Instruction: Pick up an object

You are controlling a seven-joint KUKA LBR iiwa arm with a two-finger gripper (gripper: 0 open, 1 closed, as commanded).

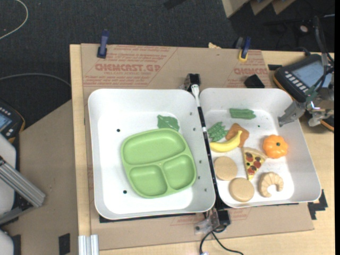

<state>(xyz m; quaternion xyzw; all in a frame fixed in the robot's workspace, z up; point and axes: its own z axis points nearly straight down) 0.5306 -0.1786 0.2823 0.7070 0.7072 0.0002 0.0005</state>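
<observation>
The right bin (297,142) holds several toy foods. A green pod (241,112) lies at the back. A leafy green piece (216,130) sits by the left wall, touching a yellow banana (226,144) and a brown piece (239,132). An orange fruit (274,146) sits to the right. A pizza slice (253,161), two round tan cookies (225,168) (241,189) and a croissant (271,183) lie toward the front. The left bin (103,142) holds a green divided plate (158,162), with a small green leaf (168,122) just behind it.
A grey metal bracket (289,114) overhangs the right bin's far right rim. A black handheld pendant (300,76) lies beyond it. Blue clamps (102,45) (244,49) pin the cardboard sheet at the back. A black clip (193,82) sits where the bins meet.
</observation>
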